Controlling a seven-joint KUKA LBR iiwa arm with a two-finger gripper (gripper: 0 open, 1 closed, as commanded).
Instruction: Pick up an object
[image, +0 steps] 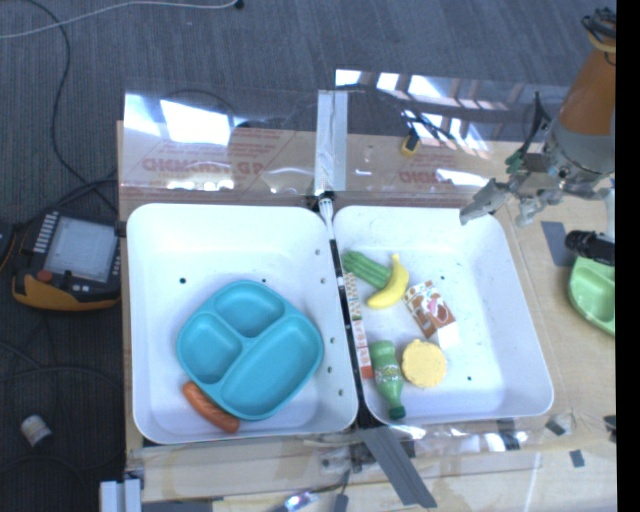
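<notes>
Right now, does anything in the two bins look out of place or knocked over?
Two small things. The green bottle lies on its side in the right bin, against the divider. In the left bin, the hot dog is partly tucked under the blue divided plate's edge. Nothing looks spilled or broken.

left bin (150, 300): tray (250, 347), sausage (210, 407) at its front | right bin (500, 300): banana (390, 285), bottle (387, 377), cookie (424, 364)

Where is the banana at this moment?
The banana lies in the right bin, toward its upper left, against the green vegetable and left of the snack packet.
</notes>
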